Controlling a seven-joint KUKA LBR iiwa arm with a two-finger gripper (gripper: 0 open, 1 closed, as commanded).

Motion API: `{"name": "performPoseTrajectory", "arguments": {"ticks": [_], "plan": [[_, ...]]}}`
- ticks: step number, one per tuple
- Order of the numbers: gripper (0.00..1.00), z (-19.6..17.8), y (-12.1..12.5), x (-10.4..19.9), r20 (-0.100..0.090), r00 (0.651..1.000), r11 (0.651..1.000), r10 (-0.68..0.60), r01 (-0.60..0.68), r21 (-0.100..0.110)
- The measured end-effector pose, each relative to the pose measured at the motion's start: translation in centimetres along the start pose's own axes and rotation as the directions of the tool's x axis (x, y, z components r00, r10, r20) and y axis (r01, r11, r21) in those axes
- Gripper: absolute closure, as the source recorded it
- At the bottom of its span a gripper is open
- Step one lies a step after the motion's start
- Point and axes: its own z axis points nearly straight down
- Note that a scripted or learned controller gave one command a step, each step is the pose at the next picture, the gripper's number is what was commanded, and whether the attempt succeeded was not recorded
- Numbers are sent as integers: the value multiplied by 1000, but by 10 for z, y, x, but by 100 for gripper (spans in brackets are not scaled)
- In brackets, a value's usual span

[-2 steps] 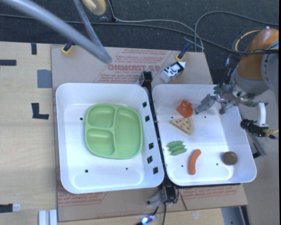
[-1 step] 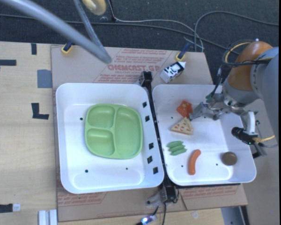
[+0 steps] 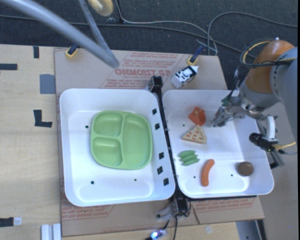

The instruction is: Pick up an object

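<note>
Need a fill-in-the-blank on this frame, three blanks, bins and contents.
1. The green divided plastic plate lies in the ____ white bin.
2. The orange sausage-shaped toy lies in the ____ white bin.
3. The red chunky toy sits just above the tan ____-shaped slice.
4. The grey arm's gripper is over the ____ bin.

Answers: left; right; triangle; right

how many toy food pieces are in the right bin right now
5: a red piece by the gripper, pizza slice below it, green beans, hot dog, brown round piece near the right corner.
</note>
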Motion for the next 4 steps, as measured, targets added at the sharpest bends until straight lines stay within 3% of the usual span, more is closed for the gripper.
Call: {"name": "performPoseTrajectory", "arguments": {"ticks": [3, 4], "plan": [[100, -165, -23, -9, -1, 1000, 1000, 3, -3, -3], [100, -169, -24, 41, -4, 1000, 1000, -2, 2, 2]]}}
